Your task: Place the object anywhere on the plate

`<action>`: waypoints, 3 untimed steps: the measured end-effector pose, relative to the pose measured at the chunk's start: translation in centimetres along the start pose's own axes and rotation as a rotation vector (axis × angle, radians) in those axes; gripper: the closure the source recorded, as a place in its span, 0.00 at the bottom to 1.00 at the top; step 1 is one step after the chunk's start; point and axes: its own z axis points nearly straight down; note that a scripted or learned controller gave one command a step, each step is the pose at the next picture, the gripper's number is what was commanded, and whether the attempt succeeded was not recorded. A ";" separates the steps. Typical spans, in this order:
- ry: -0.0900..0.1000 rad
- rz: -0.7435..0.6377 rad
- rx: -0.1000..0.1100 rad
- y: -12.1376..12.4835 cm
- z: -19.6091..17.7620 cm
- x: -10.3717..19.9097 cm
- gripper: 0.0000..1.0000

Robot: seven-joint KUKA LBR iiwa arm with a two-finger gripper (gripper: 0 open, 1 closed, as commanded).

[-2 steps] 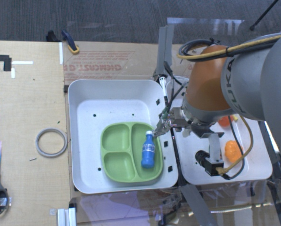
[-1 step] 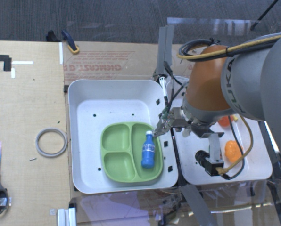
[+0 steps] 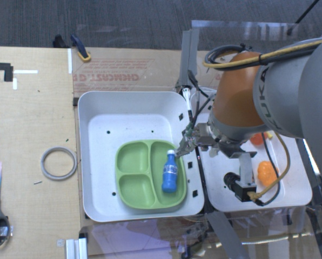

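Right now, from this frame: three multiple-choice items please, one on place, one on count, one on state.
1. Where is the blue plastic bottle?
A. on the bare bench
B. on the green divided plate
C. in the right white bin

2. How many compartments does the plate have?
A. two
B. three
C. five

3. How does the bottle rest?
A. lying on its side
B. standing upright on its base
C. held between fingers

Answers: 1 B, it rests in the plate's long right compartment; 2 B, two left sections plus one long right section; 3 A, its cap points toward the frame's top edge.
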 end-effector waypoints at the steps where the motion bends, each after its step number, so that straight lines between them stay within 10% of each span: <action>1: 0.000 0.000 0.000 0.0 0.0 0.0 0.00; 3: 0.000 0.000 0.000 0.0 0.0 0.0 0.00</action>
